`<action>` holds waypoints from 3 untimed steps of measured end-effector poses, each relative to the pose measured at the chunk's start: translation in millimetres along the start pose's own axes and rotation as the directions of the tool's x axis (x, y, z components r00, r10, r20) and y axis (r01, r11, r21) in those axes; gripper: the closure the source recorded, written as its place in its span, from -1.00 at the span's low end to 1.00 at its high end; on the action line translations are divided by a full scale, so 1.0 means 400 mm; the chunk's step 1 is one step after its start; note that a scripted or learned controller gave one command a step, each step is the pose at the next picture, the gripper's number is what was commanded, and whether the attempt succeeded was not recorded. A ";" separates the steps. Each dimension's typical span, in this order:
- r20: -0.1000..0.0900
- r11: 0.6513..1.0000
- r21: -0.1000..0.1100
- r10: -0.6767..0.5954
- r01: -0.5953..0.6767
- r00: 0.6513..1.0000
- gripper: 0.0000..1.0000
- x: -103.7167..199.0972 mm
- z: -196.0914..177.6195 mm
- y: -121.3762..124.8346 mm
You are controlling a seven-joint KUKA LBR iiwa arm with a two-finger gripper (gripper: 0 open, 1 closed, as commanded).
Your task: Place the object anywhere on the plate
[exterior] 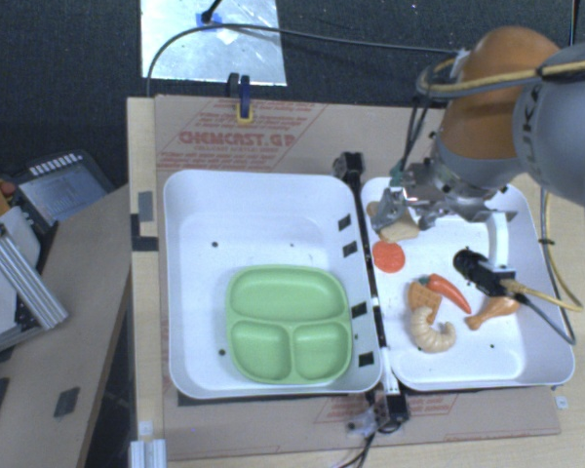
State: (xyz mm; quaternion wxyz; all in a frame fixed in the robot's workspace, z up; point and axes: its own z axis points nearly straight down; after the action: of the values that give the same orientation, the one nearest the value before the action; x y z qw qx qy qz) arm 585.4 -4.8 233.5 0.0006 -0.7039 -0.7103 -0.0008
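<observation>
The end effector is low in the right bin's far-left corner, over a tan piece; I cannot tell its state. A red disc, shrimp, pepper and drumstick lie nearer. The green plate sits in the left bin.
</observation>
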 end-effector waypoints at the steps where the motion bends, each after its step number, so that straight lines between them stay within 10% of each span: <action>1: 0.000 1.000 0.003 0.000 0.000 1.000 1.00 0.128 0.018 -0.067; 3: 0.000 1.000 -0.001 0.001 -0.001 1.000 1.00 0.342 0.014 -0.100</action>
State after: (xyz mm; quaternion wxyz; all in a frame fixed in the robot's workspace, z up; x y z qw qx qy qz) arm 543.9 131.8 228.0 0.0002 -0.7043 -0.7099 -0.0010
